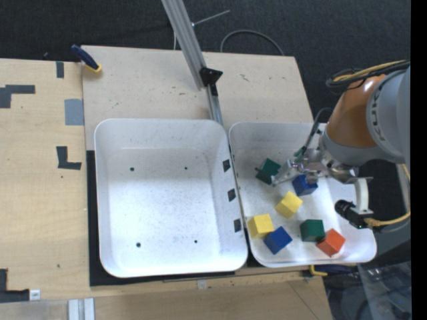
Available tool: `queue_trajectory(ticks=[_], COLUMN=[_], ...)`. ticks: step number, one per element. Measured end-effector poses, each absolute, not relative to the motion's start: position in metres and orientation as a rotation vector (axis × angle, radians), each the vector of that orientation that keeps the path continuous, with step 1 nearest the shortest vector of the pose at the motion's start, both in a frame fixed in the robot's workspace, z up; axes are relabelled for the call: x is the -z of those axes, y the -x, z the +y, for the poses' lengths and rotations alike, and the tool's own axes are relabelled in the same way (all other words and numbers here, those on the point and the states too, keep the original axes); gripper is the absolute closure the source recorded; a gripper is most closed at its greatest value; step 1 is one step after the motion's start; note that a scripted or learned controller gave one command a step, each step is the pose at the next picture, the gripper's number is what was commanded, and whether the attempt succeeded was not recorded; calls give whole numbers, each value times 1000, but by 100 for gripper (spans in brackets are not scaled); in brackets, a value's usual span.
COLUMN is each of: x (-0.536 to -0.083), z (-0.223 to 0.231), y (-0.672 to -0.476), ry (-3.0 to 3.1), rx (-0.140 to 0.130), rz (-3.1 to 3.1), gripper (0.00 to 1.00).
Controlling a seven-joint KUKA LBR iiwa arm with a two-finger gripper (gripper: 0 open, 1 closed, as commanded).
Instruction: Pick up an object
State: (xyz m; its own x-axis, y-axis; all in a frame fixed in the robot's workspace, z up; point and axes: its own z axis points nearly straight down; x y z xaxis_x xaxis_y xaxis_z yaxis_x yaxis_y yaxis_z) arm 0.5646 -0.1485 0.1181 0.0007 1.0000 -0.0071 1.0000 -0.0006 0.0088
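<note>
the claw (298, 172) is down inside the right bin (267, 133), hanging off the grey arm with its orange band (350, 115). i can't tell from here whether it is open or closed; the metal parts blur together with the block under them.

the risk, as i judge it: the blue block (305, 185) sits right at the claw, touching or just under it, and looks half covered. if the claw comes down off-centre it may just nudge the block aside, or catch only an edge so the block slips out on the lift. the dark green block (268, 171) lies just beside the claw on the far side from the arm, close enough to get bumped or pinched along with the blue one.

a little nearer me than the claw is a yellow block (289, 204). further out toward the bin's front edge are another yellow block (261, 225), a second blue block (277, 239), a green block (311, 230) and an orange block (331, 243), all well apart from the claw.

farthest off, past the dark green block, is the left bin (107, 199).
</note>
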Motion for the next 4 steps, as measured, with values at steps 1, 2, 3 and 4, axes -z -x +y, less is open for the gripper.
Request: queue_trajectory(ticks=[1, 2, 3, 4], x=[-115, -124, -170, -234], z=[-150, -150, -155, -155], y=[-569, -570, -565, -568], ry=[-2207, -2203, -2219, -2215], rx=[-12, -15, -2, -5], rz=[2208, 2208, 2221, 2219], gripper=[0, 100, 100, 100])
